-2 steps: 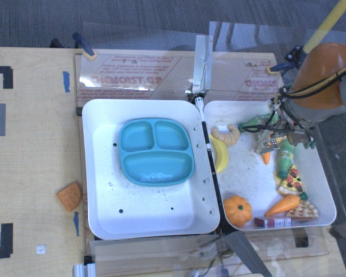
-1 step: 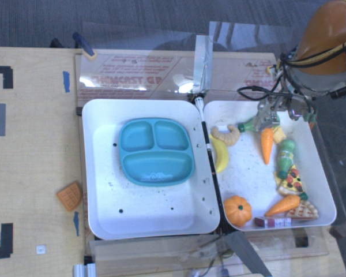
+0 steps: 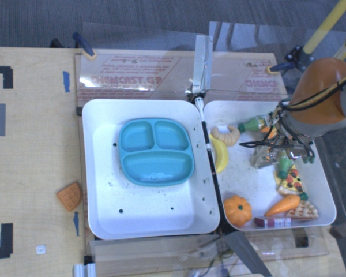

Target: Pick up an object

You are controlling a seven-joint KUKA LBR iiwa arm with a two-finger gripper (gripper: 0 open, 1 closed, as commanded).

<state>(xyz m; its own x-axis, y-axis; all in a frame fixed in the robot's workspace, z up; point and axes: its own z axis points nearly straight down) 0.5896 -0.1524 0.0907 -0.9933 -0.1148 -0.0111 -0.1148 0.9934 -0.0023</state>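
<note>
Camera view, one item per entry. Left bin (image 3: pixel 98 212): white, shallow, centre of the frame, holding a blue divided plate (image 3: pixel 156 152) with three compartments, set toward the bin's upper middle. Right bin (image 3: pixel 323 195): white, touching the left bin along a shared edge, holding toy food. Contents of the right bin: a banana (image 3: pixel 221 154) against its left wall; a pale curled pastry (image 3: pixel 226 135) just above the banana, touching it; a green bottle (image 3: pixel 251 123) lying on its side near the upper middle; an orange pumpkin (image 3: pixel 239 210) at the lower left; a carrot (image 3: pixel 283 205) at the lower right; a pizza slice (image 3: pixel 290 181) just above the carrot; a waffle wedge (image 3: pixel 303 212) just right of the carrot; a red marker (image 3: pixel 274 222) lying along the lower wall. Arm (image 3: pixel 322 97): grey with an orange band, at the right of the frame. Gripper (image 3: pixel 275 150): low over the right bin's upper right area, among the bottle and pizza slice; whether its fingers are open, closed or gripping anything cannot be told. Bench (image 3: pixel 29 154): wooden, with a small brown waffle (image 3: pixel 70 195) lying outside the left bin at the lower left.
</note>
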